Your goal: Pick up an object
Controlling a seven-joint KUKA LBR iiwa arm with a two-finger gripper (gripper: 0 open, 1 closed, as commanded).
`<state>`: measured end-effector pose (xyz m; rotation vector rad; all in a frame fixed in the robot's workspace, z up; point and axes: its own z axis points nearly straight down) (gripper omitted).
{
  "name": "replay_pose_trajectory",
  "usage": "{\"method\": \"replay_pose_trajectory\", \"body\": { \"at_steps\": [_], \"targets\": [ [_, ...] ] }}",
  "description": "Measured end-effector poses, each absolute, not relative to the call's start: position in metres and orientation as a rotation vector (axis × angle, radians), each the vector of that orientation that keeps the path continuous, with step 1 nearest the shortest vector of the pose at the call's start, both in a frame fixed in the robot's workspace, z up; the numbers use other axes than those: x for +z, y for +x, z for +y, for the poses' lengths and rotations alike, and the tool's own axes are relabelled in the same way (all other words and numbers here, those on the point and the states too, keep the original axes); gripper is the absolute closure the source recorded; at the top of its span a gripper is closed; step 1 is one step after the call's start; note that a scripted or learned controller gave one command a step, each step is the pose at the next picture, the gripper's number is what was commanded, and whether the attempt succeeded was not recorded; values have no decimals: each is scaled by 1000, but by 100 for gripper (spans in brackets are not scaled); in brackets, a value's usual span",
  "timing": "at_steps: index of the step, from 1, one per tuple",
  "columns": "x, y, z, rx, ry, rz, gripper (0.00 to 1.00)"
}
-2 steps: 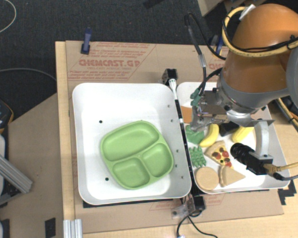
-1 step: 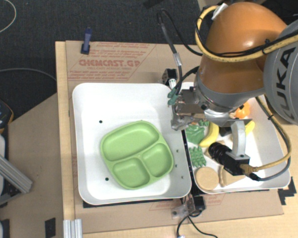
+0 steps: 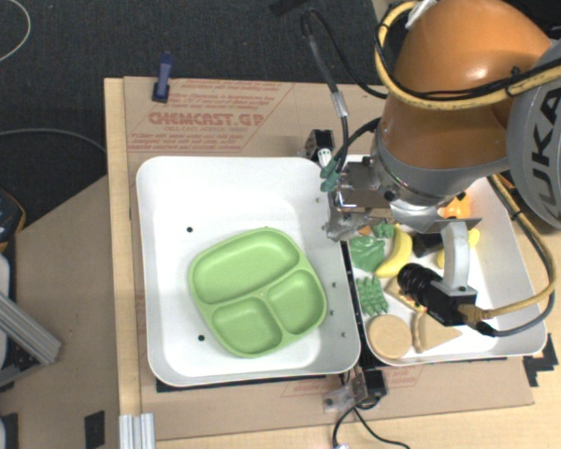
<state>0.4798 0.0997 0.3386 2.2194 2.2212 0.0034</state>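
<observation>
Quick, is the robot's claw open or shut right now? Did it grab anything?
Gripper: cannot be told. The arm's orange and grey wrist covers it, low over the right bin, above the banana. No grab can be seen.

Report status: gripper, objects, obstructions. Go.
Arm over right bin; wrist hides gripper. Banana and green toys lie loose there. Green divided plate in left bin.

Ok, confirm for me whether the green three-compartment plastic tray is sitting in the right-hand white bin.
No, the green three-compartment plastic tray lies in the left white bin.
</observation>
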Motion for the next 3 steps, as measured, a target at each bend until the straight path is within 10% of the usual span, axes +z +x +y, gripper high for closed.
{"method": "replay_pose_trajectory", "body": {
  "at_steps": [3],
  "targets": [
    [369,481,101,8,2216,2219,100]
  ]
}}
